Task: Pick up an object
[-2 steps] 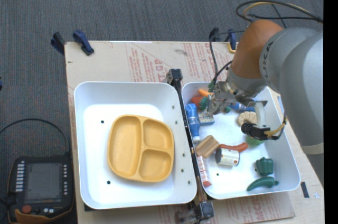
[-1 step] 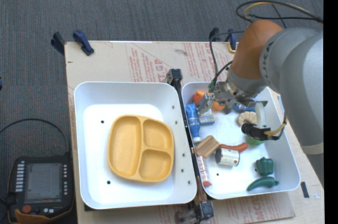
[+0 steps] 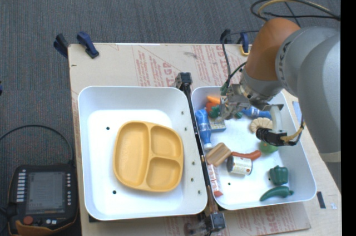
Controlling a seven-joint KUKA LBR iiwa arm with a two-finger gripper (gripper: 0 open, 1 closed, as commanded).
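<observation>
Two bins we're watching: the gripper is hovering low in the right bin, beside the blue bottle; we cannot tell its grip. The yellow tray is sitting in the left bin.

Single fixed camera above the counter, tilted down at a slant, mid-range, framing both bins side by side plus surrounding floor; arm enters from right.
</observation>
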